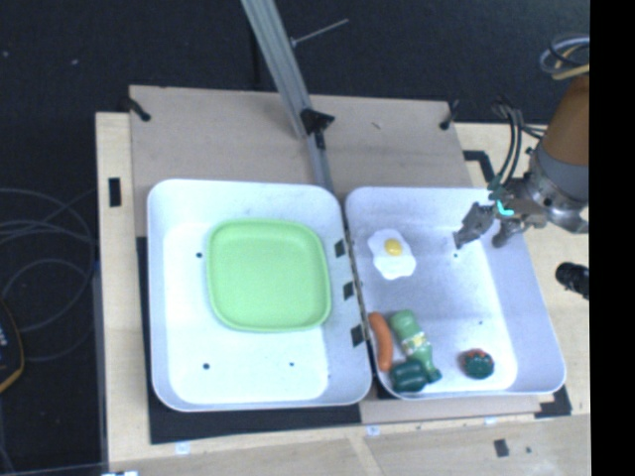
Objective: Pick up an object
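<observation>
In the right bin [526, 296], four small things are lying well apart from the pincer. A fried-egg toy [393, 254] is sitting near the bin's left wall, toward the far side. Nearer the camera, an orange carrot [381, 340] is lying lengthwise just beside that same wall, and a green bottle-shaped toy [411, 348] is lying close alongside it, its darker end pointing to the bin's near edge. A small round item, green with a red patch [477, 364], is resting near the bin's near right corner.

The pincer [490, 225] is hanging over the far right part of this bin, its two dark fingers standing apart with nothing between them. Behind it the grey arm [558, 191] with its orange band is reaching in from the right.

In the left bin [179, 266], a light green square plate [268, 274] is lying flat near the middle.

Both bins are sitting side by side on the pale surface [228, 132], and a grey metal pole [278, 53] is slanting up from the far edge between them.
</observation>
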You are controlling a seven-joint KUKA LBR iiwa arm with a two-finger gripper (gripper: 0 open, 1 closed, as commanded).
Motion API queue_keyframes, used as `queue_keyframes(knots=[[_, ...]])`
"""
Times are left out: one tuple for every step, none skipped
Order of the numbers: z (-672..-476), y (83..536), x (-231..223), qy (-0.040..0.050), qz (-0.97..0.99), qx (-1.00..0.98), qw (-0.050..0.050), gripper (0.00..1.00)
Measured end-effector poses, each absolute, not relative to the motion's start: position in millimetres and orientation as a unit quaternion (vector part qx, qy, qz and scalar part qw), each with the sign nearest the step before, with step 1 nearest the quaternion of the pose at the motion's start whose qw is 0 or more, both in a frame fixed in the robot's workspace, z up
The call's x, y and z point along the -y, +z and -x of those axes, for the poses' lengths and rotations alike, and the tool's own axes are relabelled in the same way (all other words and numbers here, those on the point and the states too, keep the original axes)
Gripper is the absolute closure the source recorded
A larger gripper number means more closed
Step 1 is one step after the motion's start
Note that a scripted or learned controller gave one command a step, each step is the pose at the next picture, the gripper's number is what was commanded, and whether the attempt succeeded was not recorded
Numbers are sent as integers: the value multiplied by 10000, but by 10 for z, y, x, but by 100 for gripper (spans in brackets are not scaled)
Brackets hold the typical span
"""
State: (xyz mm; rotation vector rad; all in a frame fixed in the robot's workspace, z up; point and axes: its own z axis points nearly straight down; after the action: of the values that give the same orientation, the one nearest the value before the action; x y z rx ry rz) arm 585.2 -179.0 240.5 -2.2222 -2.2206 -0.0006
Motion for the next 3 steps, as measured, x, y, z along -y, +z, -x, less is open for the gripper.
queue_keyframes(knots=[[-5852,2405,1790,-2,7074,7069,1,0],[-5865,1861,1892,12,7076,7066,14,0],[-5816,1424,1855,10,7073,7069,12,0]])
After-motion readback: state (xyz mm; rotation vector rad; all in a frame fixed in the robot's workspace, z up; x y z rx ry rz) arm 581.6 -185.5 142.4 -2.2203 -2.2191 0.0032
